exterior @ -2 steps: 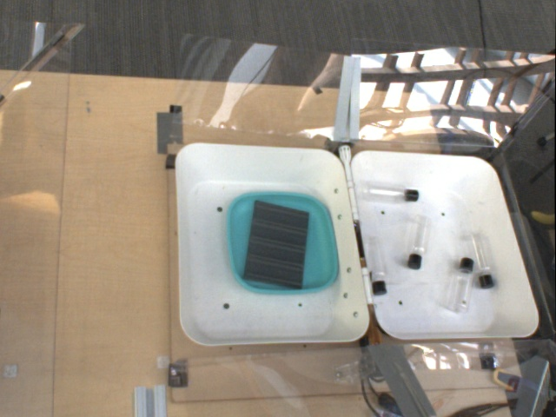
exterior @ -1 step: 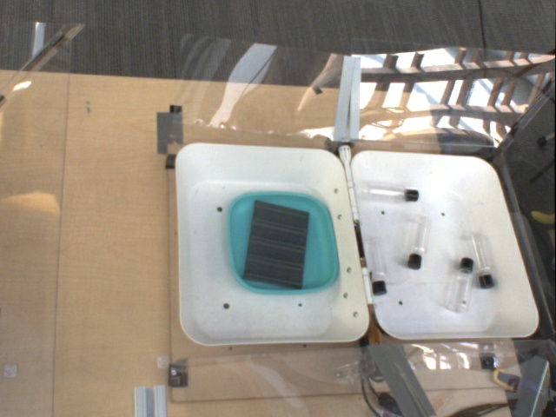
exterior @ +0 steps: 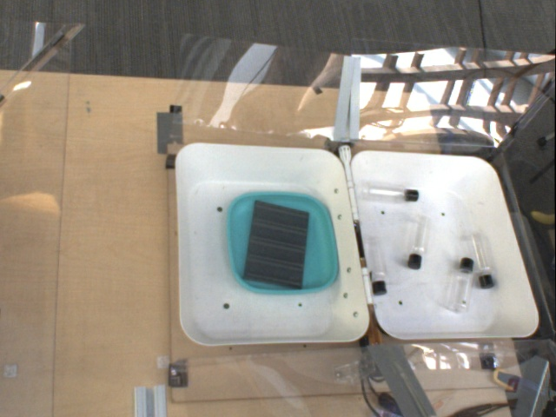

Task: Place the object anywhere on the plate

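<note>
Since the glass vials [exterior: 415,247] in the right bin [exterior: 514,307] are clear against white, only their black caps can really be picked out; the bodies are mostly lost, and an exact count isn't easily made. One cap right at the seam between the two bins is half tucked against the wall. Glare is thrown across the clear sheet along the top of the desk [exterior: 87,233], so what sits behind it is washed out. Some grey hardware [exterior: 526,385] at the bottom right corner is cut off by the frame edge and can't be identified.

As for the hand, how far open it is can't be told, and nothing can be said to be held by it.

The dark grey ribbed block [exterior: 277,245] is laid flat on the teal plate [exterior: 237,228] in the middle of the left bin [exterior: 200,268]. It is turned slightly off square, with teal rim left showing all around it.
</note>
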Robot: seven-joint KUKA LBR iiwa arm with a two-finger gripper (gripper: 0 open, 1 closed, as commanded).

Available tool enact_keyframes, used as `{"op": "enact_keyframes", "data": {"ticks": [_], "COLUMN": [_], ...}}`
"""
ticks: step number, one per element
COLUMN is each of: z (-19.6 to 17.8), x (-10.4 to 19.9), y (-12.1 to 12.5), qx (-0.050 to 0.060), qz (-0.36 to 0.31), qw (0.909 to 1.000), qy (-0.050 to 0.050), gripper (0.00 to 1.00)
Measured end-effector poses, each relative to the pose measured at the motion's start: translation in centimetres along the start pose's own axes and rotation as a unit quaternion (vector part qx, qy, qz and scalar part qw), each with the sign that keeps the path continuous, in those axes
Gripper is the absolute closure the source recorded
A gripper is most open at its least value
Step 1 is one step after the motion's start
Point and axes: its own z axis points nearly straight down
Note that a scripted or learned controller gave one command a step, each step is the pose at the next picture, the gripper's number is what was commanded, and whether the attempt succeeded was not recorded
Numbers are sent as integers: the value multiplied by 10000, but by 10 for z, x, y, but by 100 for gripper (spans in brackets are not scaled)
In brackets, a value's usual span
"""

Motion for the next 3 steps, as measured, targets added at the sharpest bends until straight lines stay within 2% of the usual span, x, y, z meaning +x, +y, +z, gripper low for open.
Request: {"op": "enact_keyframes", "data": {"ticks": [3], "z": [0], "x": [0], "y": [0], "qx": [1], "qz": [0], "qw": [10000], "qy": [0], "gripper": [0]}}
